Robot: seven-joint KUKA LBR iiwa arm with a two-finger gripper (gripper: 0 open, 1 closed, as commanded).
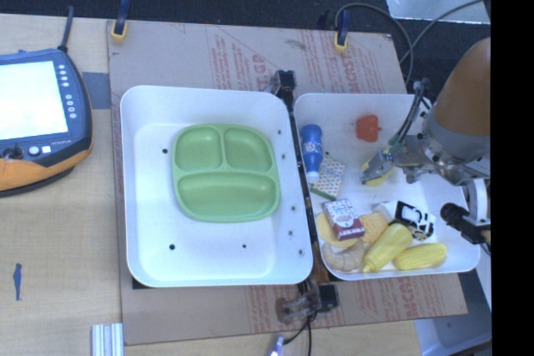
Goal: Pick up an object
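1. one arm reaches in from the right; its fingers (pixel 380 167) sit low in the right bin (pixel 350 107) and seem clenched on a small yellow-grey object (pixel 375 172).
2. red ball (pixel 367 127) lies just up-left of them.
3. blur hides the actual contact, honestly can't confirm.

No text can be made out: red print runs along the cardboard sheet (pixel 250 54) under the bins (too blurred to read), and the blue bottle (pixel 310 147) bears an illegible label.
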